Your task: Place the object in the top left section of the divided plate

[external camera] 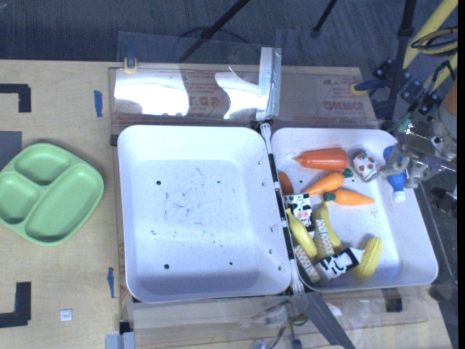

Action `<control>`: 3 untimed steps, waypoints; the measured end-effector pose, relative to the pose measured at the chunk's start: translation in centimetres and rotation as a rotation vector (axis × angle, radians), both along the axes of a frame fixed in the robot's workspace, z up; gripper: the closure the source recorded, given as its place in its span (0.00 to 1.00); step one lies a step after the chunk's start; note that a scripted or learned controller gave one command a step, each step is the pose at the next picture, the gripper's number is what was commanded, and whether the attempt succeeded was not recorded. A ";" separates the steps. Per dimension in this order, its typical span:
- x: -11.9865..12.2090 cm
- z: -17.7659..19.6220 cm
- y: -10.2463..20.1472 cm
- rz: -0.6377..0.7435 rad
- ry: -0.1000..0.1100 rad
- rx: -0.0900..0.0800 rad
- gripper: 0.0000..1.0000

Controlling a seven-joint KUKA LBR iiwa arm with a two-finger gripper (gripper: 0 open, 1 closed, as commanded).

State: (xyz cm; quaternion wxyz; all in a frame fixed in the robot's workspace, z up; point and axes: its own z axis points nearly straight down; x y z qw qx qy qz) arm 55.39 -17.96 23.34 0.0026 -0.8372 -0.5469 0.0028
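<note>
At the nine o'clock side of the bench (65, 282) lies one green divided plate (48, 193) with three sections, two small ones toward ten o'clock and one long one toward four o'clock; bare wood surrounds it on every side, and its rim stands well apart from the left bin (200, 209). One left bin occupies the centre, its floor showing faint scribble marks and a few small holes; its three o'clock edge lies just beside the right bin (414, 249), the two rims meeting along a dark seam. One right bin holds the objects, crowded toward its nine o'clock wall: three carrots counted, one large carrot (320, 158) at twelve o'clock, one middle carrot (325, 183) and one right carrot (354, 198); one white and red die (365, 166); one cow-patterned block (300, 211); two bananas (301, 240) lying close together; one corn cob (370, 257) toward five o'clock; one black and white item (338, 262) beside it. The bin's three o'clock and six o'clock floor is open. At the three o'clock rim stands the gripper (399, 174) beside a small blue object (398, 185); whether its fingers are apart or together cannot be told.
</note>
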 end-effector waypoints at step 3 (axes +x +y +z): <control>-7.3 -4.2 19.8 0.756 -0.005 0.003 1.00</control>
